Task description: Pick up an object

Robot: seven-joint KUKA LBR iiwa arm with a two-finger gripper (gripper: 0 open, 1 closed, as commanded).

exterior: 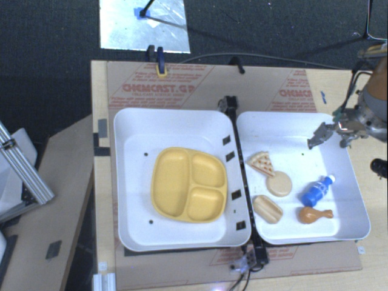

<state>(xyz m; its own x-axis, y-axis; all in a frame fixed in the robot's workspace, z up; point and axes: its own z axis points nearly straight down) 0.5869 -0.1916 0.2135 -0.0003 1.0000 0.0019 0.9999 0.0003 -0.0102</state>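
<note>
Right bin (pixel 357 220): waffle wedge (pixel 260 162), cookie (pixel 279 183), hot dog (pixel 267 208), drumstick (pixel 314 214), blue bottle (pixel 317 190), clustered near its front. Gripper (pixel 330 135) above the bin's far edge, fingers spread, holding nothing. Risk: crowding may deflect the fingers.

Tray (pixel 188 184) in left bin (pixel 130 144) — bottle (pixel 317 190) in right bin (pixel 291 123)

Grey arm (pixel 371 121), orange band, dark cable, dark metal tip
</note>
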